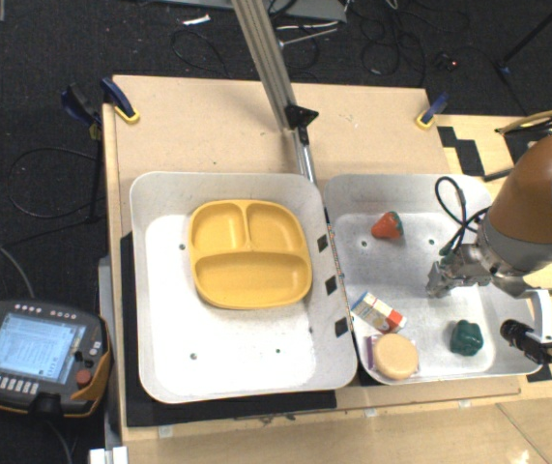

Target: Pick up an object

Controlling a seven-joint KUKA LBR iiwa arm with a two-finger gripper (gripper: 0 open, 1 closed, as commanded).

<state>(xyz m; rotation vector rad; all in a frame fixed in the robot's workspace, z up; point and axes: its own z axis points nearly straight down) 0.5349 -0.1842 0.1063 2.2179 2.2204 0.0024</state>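
Where the arm reaches in from the right of the camera view, its gripper [442, 280] hangs low over the right bin [353, 230], above bare floor between the objects; whether it is spread or pressed together cannot be told, and nothing is seen pinched in it. A red strawberry-like toy [387, 225] lies up-left of the gripper, apart from it. A dark green object [466, 337] sits below-right, near the front wall. A small red-and-white carton [376, 311] lies just beside a round tan disc [396, 356] at the front left corner. The left bin [159, 356] holds a yellow divided plate [250, 253].
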